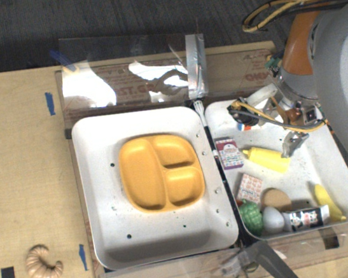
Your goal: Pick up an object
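Right bin, yellow block beside fingers

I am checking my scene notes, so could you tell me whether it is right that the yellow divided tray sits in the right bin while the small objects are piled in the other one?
Not quite: the camera view shows the yellow divided tray in the left bin. The small objects, such as the yellow bottle and the green ball, are piled in the other one, the right bin.

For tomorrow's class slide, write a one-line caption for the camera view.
KUKA arm's gripper hovers over the cluttered right bin beside a yellow bottle; left bin holds a yellow divided plate.
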{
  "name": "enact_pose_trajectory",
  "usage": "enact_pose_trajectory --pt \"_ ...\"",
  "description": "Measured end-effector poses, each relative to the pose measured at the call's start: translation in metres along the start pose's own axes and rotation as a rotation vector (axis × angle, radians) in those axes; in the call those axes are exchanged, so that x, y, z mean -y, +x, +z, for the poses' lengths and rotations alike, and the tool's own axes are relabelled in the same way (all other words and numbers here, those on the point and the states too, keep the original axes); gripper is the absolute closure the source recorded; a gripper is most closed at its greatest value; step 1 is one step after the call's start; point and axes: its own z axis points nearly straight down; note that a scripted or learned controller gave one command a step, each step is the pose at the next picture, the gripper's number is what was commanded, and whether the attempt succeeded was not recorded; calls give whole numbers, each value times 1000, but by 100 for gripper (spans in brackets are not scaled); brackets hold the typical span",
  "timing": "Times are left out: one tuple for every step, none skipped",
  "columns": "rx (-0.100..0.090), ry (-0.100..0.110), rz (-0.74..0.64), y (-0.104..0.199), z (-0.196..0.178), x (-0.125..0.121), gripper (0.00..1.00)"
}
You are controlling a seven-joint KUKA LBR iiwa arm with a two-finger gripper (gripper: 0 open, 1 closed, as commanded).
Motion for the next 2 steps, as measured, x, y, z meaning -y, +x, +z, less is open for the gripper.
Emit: enact_pose_trajectory --pt "-5 0 12 10 -20 11 0" --pt "3 2 21 22 21 8 0"
